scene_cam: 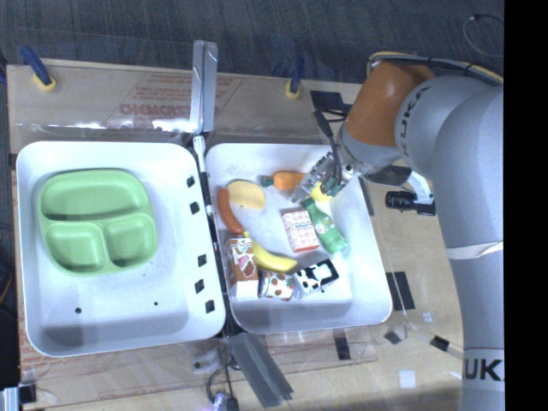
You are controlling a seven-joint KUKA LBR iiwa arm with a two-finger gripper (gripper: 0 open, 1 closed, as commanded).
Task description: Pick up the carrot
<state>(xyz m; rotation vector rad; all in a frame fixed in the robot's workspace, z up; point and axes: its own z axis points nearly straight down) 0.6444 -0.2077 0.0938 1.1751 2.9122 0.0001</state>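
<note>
Hovering my pincer (324,181) beside the carrot (288,180), grip state unclear; it looks light, stiff, smooth: best taken mid-body.

Tool (320,181) beside carrot (288,180)

A robotics lab: clamped bench (103,101), taped markers, two white bins (34,229) and an industrial arm (445,144).

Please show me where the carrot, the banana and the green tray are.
carrot (288,180), camera view, middle of its orange body.
banana (272,260), camera view, middle of its curve.
green tray (96,219), camera view, ridge between compartments.
</note>
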